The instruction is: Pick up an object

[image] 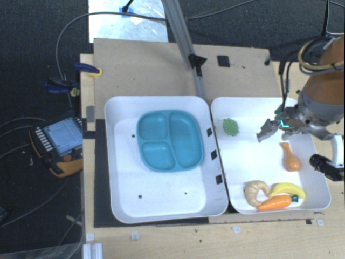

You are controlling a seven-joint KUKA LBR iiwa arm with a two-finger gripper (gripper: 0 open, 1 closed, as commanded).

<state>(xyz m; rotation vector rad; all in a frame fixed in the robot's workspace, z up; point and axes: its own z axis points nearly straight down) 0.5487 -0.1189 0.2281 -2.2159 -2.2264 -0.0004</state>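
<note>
End effector [268, 131] hovered empty, fingers apart, over the right bin [242, 166], so probably still approaching; next comes lowering onto something.

Even overhead light, soft focus, perhaps slight glare.

Right bin [242, 104]: wide bare floor in the middle, between green ball [230, 126] at top left & orange pear [290, 158] at right. Front edge crowded by croissant [255, 191], carrot [275, 202], banana [288, 189], all touching. Left bin [124, 198] centre taken by blue plate [169, 140].
</note>
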